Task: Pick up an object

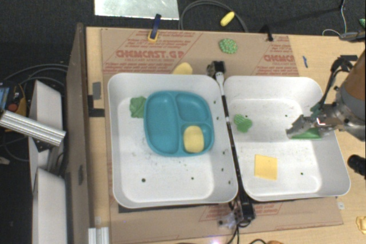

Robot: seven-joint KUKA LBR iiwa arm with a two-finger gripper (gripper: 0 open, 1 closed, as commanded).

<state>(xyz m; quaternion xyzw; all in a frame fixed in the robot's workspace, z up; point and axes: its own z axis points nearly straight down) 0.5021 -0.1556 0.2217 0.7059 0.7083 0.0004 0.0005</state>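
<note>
The gripper (299, 130) is low in the right white plastic bin (329, 180), over a flat green piece (309, 134). I cannot tell how its jaws stand. The thin piece could slip out.

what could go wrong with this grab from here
The gripper sits low at the green object near the right bin's far-right side, so it may just push the piece along the floor. The piece looks flat and thin, so the fingers could slide over it and come up with nothing.

Cardboard sheet (251, 54) (under bins (171, 194))
</note>
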